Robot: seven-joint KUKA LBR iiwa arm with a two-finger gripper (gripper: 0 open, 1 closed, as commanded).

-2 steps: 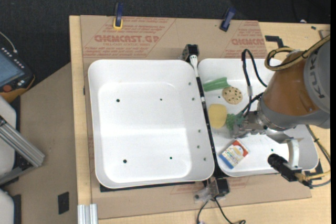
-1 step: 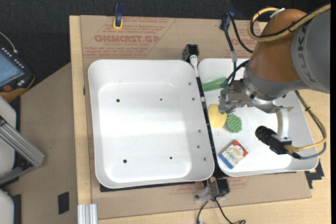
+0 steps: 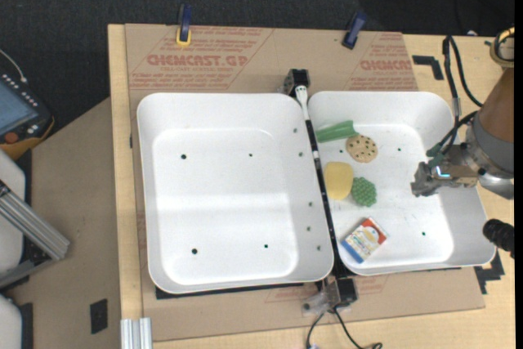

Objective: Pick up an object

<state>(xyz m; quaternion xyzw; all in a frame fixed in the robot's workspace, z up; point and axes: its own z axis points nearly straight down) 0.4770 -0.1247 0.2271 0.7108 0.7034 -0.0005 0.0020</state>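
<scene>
We see the tool (image 3: 426, 181) over the right bin (image 3: 409, 104), apart from the cookie (image 3: 361, 148); its opening we cannot tell.

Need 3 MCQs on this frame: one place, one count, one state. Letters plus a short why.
1. Where do the objects lie?
A. right bin
B. left bin
C. on the cardboard

2. How many objects are in that bin?
A. two
B. five
C. eight

3. Where is the gripper?
A. over the left bin
B. over the right bin's right part, apart from the objects
C. resting on the cookie

Key: 1 A, all sit in the right bin. 2 B: green stick, cookie, yellow piece, green knobbly piece, packet. 3 B: gripper stands clear of them.
</scene>
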